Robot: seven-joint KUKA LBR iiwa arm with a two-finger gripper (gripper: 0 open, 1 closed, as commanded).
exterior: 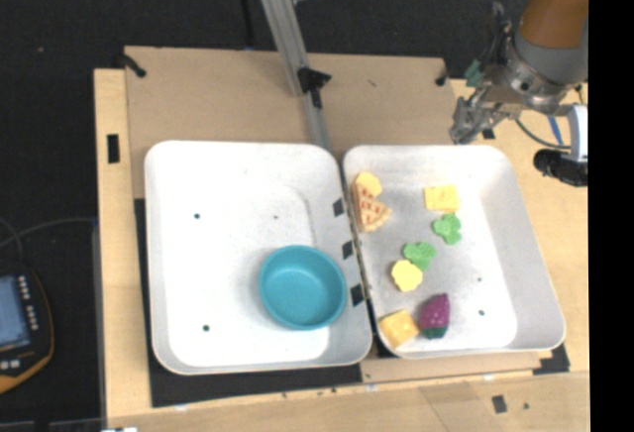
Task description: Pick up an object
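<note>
We see gripper (474, 123) above back rim of right bin (530, 252), nothing between fingers; spread we cannot tell. Inside right bin: waffle toy (371, 212) at left wall, yellow block (441, 197), green pieces (446, 228), purple grape toy (434, 314) near front. Blue bowl (300, 286) beyond left wall.

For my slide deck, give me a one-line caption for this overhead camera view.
Gripper poised above the right bin's far rim; toy foods lie inside, a blue bowl in the left bin.
</note>
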